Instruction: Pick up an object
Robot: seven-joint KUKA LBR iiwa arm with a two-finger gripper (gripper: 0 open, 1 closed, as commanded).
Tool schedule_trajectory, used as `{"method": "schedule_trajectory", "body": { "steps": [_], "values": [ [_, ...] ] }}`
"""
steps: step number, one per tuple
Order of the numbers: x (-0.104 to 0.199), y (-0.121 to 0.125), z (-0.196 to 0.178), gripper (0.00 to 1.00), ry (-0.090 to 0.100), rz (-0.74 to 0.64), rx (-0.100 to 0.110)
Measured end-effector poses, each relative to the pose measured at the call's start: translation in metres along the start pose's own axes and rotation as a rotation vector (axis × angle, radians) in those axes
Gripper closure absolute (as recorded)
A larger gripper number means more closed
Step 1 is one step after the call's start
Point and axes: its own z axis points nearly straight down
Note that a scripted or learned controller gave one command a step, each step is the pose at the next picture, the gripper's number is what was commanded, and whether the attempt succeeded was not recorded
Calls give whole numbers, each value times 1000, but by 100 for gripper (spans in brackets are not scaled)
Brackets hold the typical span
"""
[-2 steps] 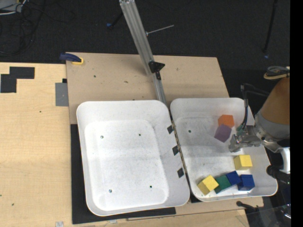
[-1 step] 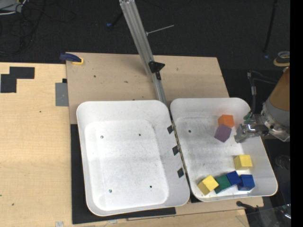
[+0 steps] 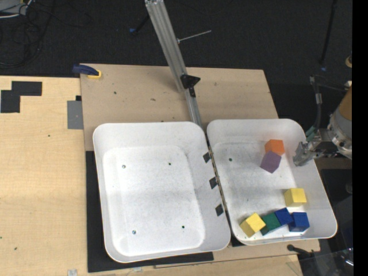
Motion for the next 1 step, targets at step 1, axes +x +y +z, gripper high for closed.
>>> {"method": "schedule_trajectory", "body": {
  "steps": [1],
  "values": [
    [54,4,-11,100,4,-3,3]
  ]
}}
